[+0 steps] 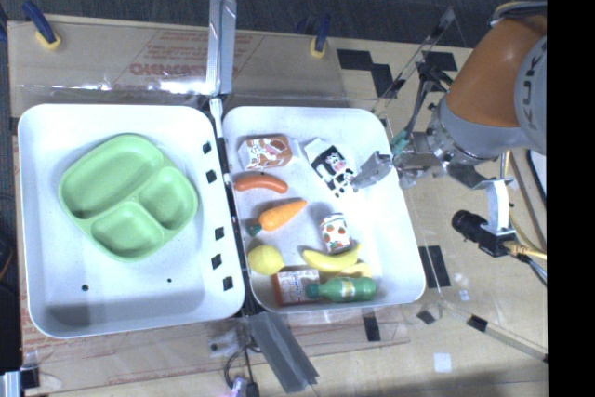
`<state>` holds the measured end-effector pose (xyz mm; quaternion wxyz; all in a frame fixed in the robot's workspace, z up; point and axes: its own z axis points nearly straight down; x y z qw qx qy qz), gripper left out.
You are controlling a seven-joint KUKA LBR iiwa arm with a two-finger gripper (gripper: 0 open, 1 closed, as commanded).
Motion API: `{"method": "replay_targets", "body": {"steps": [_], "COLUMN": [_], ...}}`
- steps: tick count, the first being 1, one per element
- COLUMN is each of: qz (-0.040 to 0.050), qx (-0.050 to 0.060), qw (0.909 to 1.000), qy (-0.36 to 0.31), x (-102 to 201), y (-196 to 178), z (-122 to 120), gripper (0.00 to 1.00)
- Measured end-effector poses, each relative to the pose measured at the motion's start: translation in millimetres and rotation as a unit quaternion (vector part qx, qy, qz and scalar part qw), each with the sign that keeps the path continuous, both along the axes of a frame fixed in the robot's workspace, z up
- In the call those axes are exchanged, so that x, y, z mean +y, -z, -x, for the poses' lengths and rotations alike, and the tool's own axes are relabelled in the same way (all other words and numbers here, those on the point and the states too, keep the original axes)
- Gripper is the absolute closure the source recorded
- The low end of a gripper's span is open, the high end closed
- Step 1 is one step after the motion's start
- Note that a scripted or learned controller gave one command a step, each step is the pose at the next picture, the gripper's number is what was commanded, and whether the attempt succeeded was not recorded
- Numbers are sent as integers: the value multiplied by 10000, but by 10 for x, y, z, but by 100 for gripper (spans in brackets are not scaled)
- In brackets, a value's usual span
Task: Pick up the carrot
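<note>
The carrot (282, 214) is orange with a green stub at its left end. It lies slanted near the middle of the right bin (395, 209), just below a sausage (261, 183). My gripper (374, 170) hovers over the bin's right side, well to the right of the carrot and slightly above it, beside a black-and-white cow-print carton (330, 165). Nothing is visible between its fingers.
The right bin also holds a bread packet (264, 151), a small can (334, 229), a banana (335, 260), a lemon (264, 258) and a green-topped bottle (321, 288). A green divided plate (128, 195) sits in the left bin (37, 228).
</note>
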<state>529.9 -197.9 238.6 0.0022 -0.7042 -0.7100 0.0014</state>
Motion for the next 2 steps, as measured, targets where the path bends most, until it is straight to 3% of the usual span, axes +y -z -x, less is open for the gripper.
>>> {"method": "replay_targets", "body": {"steps": [1, 2], "qz": [-1, 5], "qx": [7, -30], "qw": [10000, 9939], "qy": [-44, -1106], "x": [599, 1043], "y": [1423, 1466], "z": [-79, -360], "gripper": [0, 0]}}
